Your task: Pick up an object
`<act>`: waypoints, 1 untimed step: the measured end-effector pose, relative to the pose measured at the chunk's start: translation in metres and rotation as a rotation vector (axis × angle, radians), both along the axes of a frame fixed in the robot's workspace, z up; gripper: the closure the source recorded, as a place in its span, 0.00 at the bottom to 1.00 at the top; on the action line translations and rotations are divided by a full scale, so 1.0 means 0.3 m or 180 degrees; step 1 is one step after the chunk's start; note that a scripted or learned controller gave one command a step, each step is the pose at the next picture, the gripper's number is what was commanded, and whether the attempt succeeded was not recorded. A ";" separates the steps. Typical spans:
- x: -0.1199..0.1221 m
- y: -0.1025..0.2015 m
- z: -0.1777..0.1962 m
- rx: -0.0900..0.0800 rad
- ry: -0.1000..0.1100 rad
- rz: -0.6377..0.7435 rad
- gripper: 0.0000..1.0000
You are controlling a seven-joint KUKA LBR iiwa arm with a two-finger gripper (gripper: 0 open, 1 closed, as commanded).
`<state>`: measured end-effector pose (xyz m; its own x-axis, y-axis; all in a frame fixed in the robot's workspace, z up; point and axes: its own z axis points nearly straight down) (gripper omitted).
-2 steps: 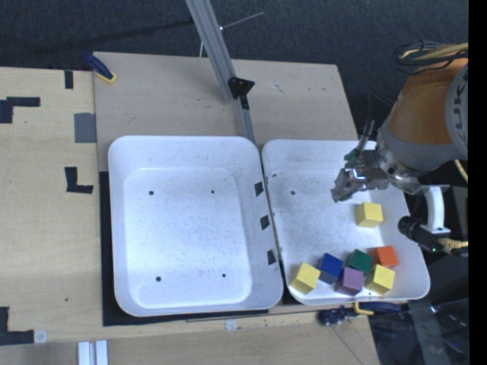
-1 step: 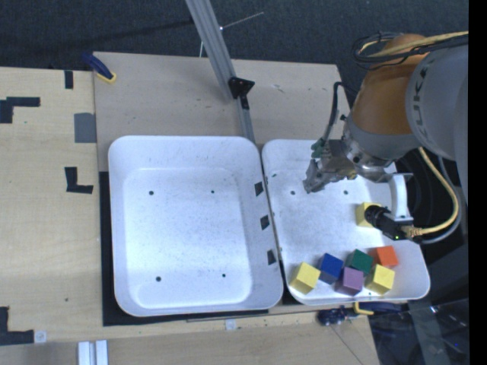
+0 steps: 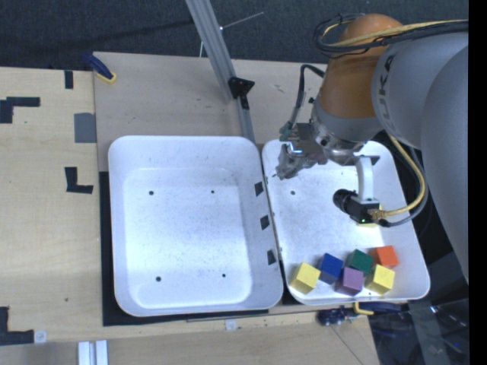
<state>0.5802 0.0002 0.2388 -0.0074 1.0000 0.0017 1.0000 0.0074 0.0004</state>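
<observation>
Gripper (image 3: 291,160) over the right bin's (image 3: 319,204) far corner, nothing held.
You cannot tell its opening; blocks, including the blue block (image 3: 331,265), cluster well apart along the near rim.

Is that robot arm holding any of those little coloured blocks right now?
No. The gripper hangs over the right white bin's far end with nothing in it; the coloured blocks lie clustered at the near end.
</observation>
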 end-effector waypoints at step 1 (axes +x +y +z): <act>0.066 0.134 0.006 -0.0001 0.0003 -0.0005 1.00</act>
